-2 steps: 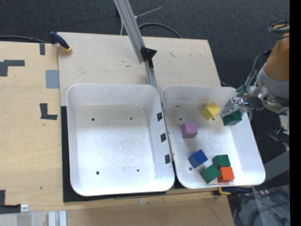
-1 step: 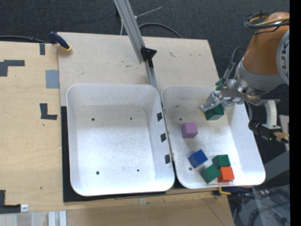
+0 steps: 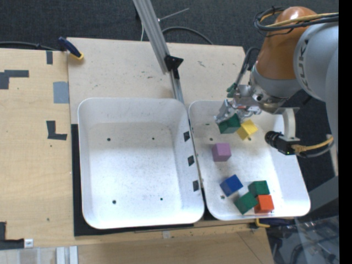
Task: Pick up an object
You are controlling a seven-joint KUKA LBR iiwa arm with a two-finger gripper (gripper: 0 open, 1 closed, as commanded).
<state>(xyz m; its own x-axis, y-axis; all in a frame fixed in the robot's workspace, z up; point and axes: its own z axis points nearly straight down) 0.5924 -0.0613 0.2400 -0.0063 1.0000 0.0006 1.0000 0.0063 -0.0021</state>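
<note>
- The pincer sat at the upper end of the right bin, right of the frame's centre, directly over a dark green block. The block's upper part was hidden under the pincer, so whether it was actually clamped could not be told from this slanted view; the pincer's state stays undecided.
- A yellow block lay just beside the green one on its right, apparently touching it — a close neighbour that could be nudged or dragged along.
- Further down the same bin, a purple block stood apart in the middle; a blue block lay below it, and a second green block and an orange block crowded together at the lower right.
- The left bin filled the frame's middle, on the pale bench.
- Judging by look, these blocks were small, rigid and light, probably smooth-faced — nothing fragile, but likely to slip or twist if caught on corners.
- The best hold would be across two opposite flat faces, centred, on the sides away from the yellow neighbour.
</note>
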